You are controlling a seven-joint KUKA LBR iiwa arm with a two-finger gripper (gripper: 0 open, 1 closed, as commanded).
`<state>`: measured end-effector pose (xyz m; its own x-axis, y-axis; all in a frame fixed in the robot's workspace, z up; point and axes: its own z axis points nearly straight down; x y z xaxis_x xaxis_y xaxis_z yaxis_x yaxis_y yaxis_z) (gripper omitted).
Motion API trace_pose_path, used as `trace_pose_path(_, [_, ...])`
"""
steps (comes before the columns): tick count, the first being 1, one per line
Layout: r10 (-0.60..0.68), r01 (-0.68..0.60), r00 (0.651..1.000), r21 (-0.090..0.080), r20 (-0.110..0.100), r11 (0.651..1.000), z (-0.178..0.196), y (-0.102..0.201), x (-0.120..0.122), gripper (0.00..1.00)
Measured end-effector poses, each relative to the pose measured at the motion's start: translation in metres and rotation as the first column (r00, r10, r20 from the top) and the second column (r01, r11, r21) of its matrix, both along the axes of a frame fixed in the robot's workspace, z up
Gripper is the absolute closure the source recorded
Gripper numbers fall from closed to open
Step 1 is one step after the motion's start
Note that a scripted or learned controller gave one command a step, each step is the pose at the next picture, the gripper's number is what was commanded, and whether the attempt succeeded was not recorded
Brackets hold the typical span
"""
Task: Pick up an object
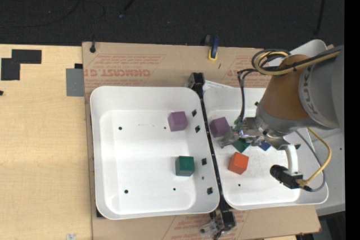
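Observation:
In the right bin (281,194) my gripper (232,138) hangs low, reached in from the right. It sits just right of a purple cube (218,126) and above an orange cube (238,163). A dark green block (242,146) peeks out from under the gripper, partly hidden by it. A small blue piece (263,146) shows under the wrist. I cannot see whether anything is between the fingers.
The left bin (112,188) holds a purple cube (177,121) near its back right and a green cube (184,166) near its front right. A black divider (207,143) runs between the bins, close to the gripper's left.

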<state>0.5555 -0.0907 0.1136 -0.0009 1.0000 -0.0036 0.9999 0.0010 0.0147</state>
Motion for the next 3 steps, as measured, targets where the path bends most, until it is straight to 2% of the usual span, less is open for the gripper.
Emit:
trace_pose_path(1, [-0.007, 0.007, 1.000, -0.004, 0.002, 1.000, 0.010, -0.003, 0.000, 1.00])
trace_pose_path(2, [-0.001, 0.001, 1.000, 0.000, -0.002, 1.000, 0.137, -0.022, 0.042, 1.00])
trace_pose_path(3, [-0.002, 0.002, 1.000, 0.001, -0.010, 1.000, 0.171, -0.057, 0.072, 1.00])
